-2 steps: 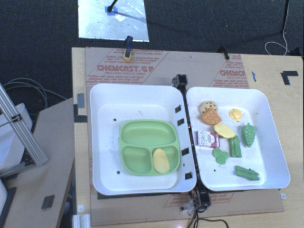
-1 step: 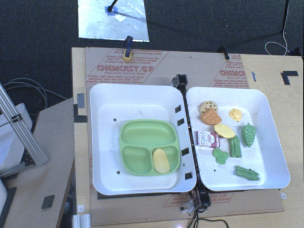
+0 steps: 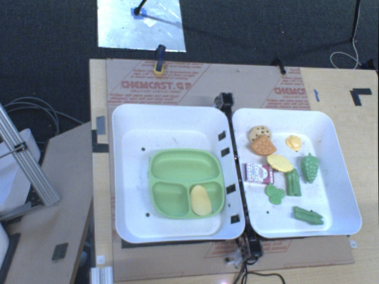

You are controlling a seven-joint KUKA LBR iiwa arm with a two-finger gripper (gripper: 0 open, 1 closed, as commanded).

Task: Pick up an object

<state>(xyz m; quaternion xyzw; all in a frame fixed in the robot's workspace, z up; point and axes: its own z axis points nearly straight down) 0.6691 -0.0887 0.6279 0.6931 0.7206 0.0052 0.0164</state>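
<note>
Currently, two shallow white bins sit side by side on the bench [image 3: 355, 81]. The left bin [image 3: 130, 218] holds a green divided tray [image 3: 177, 167] near its centre. A yellow oblong toy food piece [image 3: 201, 200] lies in the tray's lower right compartment; the tray's other compartments hold nothing.

With the tray as the landmark, every remaining item lies to its right, across the black divider [image 3: 234, 164], in the right bin [image 3: 340, 158]. Nearest the tray is a small pink and white packet [image 3: 257, 173]. Above the packet, a tan cookie [image 3: 259, 133] touches an orange wedge [image 3: 263, 146]. A yellow slice [image 3: 280, 163] lies just beside the packet, and a small yellow piece [image 3: 294, 142] sits farther right. Below the packet is a green broccoli piece [image 3: 274, 194], with a green pod [image 3: 293, 183] beside it. A green leafy piece [image 3: 309, 167] lies farthest from the tray. A green pickle [image 3: 308, 216] rests lowest, near the bin's front wall.

Gripper state: cannot be told from this view, and nothing is seen held.
</note>
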